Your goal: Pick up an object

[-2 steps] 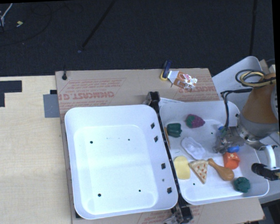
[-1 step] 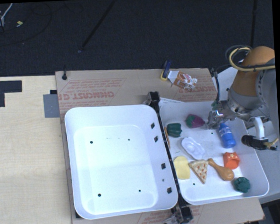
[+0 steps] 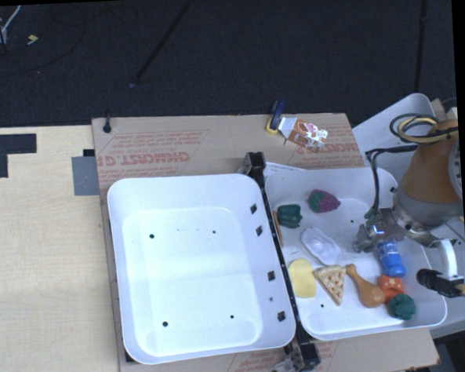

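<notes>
The right bin [image 3: 359, 329] holds several toy foods: a green pepper [image 3: 289, 214], purple grapes [image 3: 323, 201], a clear plastic piece [image 3: 321, 245], a yellow lump [image 3: 302, 278], a pizza slice [image 3: 331, 283], a chicken drumstick [image 3: 366, 286], a blue bottle [image 3: 391, 259], a red-orange piece [image 3: 390, 284] and a green lump [image 3: 402, 307]. My gripper [image 3: 371, 236] hangs low over the right side of this bin. It is just above and left of the blue bottle, with the clear piece to its left. Nothing is visibly held.
The left bin [image 3: 190, 262] lies beside the right one, both on a cardboard sheet [image 3: 183, 145]. Behind the bins lie a small printed packet [image 3: 308, 133] and a blue-yellow clip [image 3: 275, 117]. The arm's orange band [image 3: 429, 169] rises over the right bin's far right side.
</notes>
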{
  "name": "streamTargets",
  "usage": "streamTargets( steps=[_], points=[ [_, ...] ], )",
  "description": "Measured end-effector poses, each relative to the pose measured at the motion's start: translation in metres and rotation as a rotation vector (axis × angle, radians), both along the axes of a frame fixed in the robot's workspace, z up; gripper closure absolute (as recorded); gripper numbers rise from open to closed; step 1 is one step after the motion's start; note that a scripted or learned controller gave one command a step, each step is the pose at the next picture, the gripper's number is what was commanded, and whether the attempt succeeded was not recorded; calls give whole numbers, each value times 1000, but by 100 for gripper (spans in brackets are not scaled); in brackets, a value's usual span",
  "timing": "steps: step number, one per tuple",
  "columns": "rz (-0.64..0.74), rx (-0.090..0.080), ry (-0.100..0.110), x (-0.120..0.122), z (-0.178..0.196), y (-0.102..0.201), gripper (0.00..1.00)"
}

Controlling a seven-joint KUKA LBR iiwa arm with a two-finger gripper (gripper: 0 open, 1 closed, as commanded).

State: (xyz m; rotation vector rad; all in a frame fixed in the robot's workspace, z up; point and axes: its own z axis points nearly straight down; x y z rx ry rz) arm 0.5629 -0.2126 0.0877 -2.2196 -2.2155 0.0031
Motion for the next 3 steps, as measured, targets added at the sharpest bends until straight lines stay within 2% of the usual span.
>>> streamTargets(
  steps=[1,2,3],
  points=[
    [2,-4,-9,17,73,-2,100],
    [4,-7,-18,57,195,-2,100],
    [4,-4,-9,83,229,10,100]
  ],
)
